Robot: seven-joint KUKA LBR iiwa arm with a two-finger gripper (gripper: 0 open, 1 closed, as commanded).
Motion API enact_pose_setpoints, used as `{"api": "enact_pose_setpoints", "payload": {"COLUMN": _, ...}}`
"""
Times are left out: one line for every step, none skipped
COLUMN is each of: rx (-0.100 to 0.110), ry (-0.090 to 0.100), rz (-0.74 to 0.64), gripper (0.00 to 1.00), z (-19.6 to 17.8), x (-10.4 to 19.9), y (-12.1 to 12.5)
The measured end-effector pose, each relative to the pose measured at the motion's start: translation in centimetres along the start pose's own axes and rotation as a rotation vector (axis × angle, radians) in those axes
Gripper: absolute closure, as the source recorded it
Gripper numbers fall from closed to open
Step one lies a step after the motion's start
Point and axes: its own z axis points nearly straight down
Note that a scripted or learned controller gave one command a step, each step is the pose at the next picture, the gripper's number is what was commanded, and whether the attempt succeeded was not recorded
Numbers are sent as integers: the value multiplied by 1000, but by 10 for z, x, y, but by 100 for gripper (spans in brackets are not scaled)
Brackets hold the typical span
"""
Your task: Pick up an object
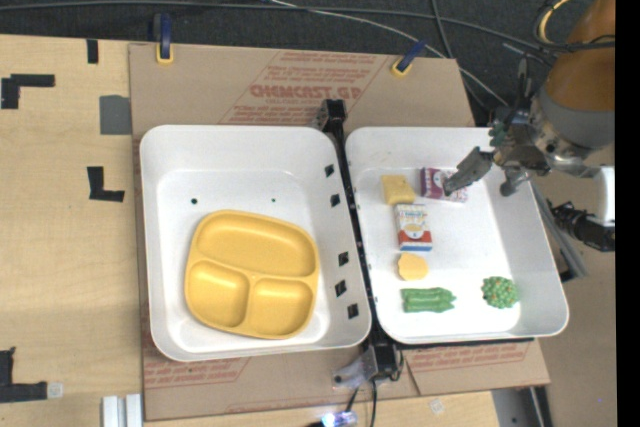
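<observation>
Overhead, the claw (487, 173) of the grey arm (575, 105) hangs at the right bin's two o'clock edge, its two dark fingers spread apart with nothing between them; one finger (465, 175) slants down toward nine o'clock, its tip just beside a small purple-and-white packet (437, 183), whether touching or only near cannot be told from this angle. The other finger sits back toward three o'clock, over the bin's wall.

Outward from the packet, the right bin (530, 245) carries the rest of the candidates: a yellow block (397, 189) at nine o'clock of the packet, a red-and-white carton (413, 226) below it toward seven o'clock, a round yellow piece (412, 266) farther down, and along the bin's six o'clock side a green pepper-shaped toy (427, 299) and a green broccoli toy (500, 291), well apart from each other. Across the black divider at nine o'clock, the left bin (160, 155) holds a yellow compartment tray (252, 273). Both bins rest on a cardboard sheet (290, 85) on the counter (60, 215).

By the look of it, the work stands at the approach: the claw is low and aimed, nothing is grasped, and the packet appears the likeliest target. The next move would call for shifting toward nine o'clock so the packet lies between the fingers, settling to the bin floor, then closing; the flat packet may slide or slip out from under a single fingertip.
</observation>
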Motion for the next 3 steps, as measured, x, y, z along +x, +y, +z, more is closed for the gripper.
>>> {"api": "enact_pose_setpoints", "payload": {"rx": -11, "ry": -2, "rz": -3, "gripper": 0, "z": -6, "x": 0, "y": 2}}
{"api": "enact_pose_setpoints", "payload": {"rx": -6, "ry": -2, "rz": -2, "gripper": 0, "z": 55, "x": -7, "y": 0}}
{"api": "enact_pose_setpoints", "payload": {"rx": -7, "ry": -2, "rz": -4, "gripper": 0, "z": 108, "x": -1, "y": 8}}
